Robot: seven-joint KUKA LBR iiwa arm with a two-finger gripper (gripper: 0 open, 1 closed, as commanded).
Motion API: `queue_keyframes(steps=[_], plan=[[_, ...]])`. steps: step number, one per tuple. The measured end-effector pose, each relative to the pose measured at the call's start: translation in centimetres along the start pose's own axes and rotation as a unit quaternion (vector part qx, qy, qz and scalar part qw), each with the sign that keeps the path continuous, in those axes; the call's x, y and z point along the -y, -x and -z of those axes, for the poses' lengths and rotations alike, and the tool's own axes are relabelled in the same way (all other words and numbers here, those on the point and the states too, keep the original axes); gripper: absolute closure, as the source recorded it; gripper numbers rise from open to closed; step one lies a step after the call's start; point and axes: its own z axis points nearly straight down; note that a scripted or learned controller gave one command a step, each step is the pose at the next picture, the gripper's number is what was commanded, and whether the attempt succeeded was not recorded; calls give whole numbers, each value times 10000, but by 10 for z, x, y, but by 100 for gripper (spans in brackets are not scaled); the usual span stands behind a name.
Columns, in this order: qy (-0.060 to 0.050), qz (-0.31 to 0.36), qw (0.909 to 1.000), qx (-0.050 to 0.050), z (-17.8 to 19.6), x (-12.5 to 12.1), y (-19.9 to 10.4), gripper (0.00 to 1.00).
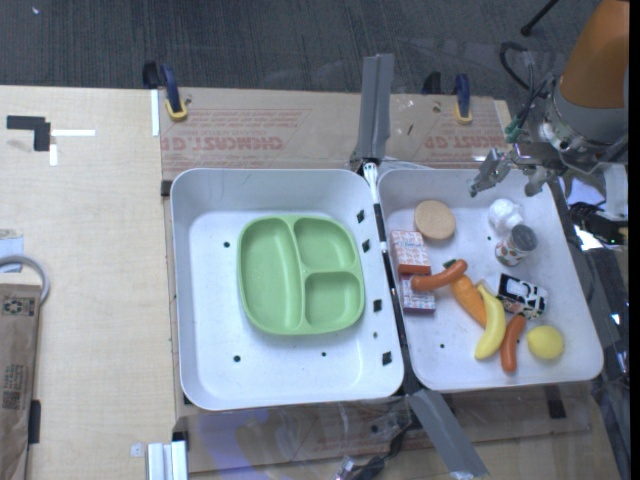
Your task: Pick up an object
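The right bin (580,368) holds several toy foods: a round tan bun (435,220), a pink box (407,252), a red sausage (438,276), an orange carrot (470,300), a yellow banana (490,325), a second red sausage (512,341), a lemon (545,342), a black-and-white block (521,293) and a small white bottle (510,233). My gripper (510,176) hangs over the bin's back right corner, above the white bottle. It is open, with nothing between its fingers.
The left bin (200,348) holds a green divided plate (300,273). A grey divider bar (375,108) runs between the bins at the back. Two clamps (172,98) sit on the bench's far edge. A brown paper bag (18,368) lies far left.
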Motion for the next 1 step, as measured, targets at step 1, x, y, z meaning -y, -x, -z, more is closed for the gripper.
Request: queue_keyframes(steps=[1], plan=[[140, 913, 9957, 48, -87, 37, 43, 0]])
